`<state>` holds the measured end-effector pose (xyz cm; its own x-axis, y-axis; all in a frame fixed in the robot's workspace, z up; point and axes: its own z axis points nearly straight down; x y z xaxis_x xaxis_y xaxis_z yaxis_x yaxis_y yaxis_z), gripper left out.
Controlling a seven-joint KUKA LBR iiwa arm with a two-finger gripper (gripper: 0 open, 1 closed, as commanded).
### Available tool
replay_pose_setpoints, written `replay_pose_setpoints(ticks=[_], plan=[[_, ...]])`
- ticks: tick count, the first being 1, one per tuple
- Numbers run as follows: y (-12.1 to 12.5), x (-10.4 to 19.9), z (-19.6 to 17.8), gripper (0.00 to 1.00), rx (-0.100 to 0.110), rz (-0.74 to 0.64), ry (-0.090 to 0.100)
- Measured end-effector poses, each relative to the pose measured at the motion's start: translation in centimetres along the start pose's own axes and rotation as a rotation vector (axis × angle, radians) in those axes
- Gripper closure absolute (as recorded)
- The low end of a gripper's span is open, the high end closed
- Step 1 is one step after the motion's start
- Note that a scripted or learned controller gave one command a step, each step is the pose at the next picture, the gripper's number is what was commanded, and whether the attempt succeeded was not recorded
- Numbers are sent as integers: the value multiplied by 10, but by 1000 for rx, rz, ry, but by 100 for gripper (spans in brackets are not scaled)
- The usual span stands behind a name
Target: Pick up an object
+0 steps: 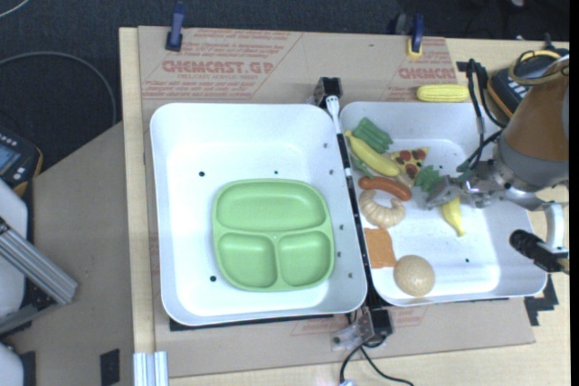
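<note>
Camera view: gripper [441, 187] perhaps over right bin [479, 280]

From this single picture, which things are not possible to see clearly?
- Gripper, camera view: too small and dark against the toys to tell whether it grips anything.
- Small yellow piece under the gripper: too small to identify.
- Arm: cut off by the right edge.
- Green item beside the gripper: partly covered by it.
</note>
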<state>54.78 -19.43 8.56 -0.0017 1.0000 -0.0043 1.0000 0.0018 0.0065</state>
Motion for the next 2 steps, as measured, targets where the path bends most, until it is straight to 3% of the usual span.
replay_pose_setpoints(ticks=[1, 2], plan=[[18, 3, 1, 0, 3, 0, 2], [17, 3, -10, 100, 2, 0, 1]])
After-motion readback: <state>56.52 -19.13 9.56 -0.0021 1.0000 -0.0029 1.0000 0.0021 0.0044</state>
